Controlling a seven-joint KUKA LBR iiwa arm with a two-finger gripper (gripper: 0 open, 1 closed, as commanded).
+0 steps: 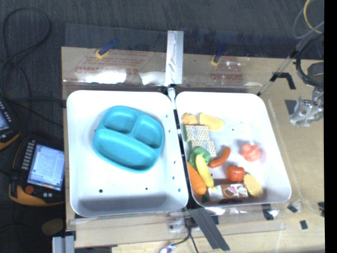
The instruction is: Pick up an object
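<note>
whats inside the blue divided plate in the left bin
The blue divided plate sits in the left bin with its three compartments showing only bare blue surface. The bin floor beneath the plate is covered by it. The toy food lies in the right bin.

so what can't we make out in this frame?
- End effector: small and blurred at the camera view's right edge; finger state unreadable.
- Carrot: pressed against the right bin wall, lower end hidden under other toys.
- Box: label too small to read.
- Toy pile: items overlap, so what lies beneath is hidden.
- Blue tray: its underside and the bin floor beneath it.
</note>
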